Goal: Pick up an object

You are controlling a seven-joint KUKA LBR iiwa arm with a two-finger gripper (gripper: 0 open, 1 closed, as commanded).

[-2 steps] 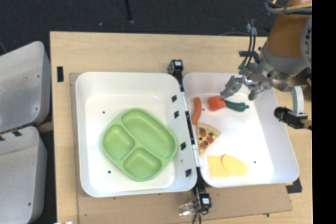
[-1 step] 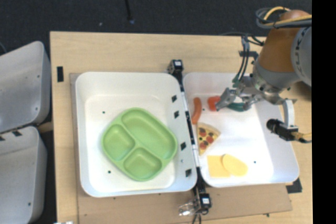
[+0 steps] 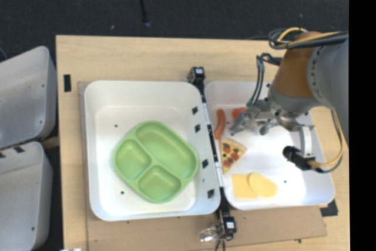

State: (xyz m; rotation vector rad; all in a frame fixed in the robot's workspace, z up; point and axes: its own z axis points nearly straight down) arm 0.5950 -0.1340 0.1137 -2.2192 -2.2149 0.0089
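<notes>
While the grey two-finger gripper [image 3: 245, 120] hangs low in the right white bin [image 3: 320, 188], whether it is clenched I cannot tell; nothing looks lifted, so the pick remains undone, the small orange-red sausage-shaped toy [image 3: 220, 123] lying just beside it
</notes>
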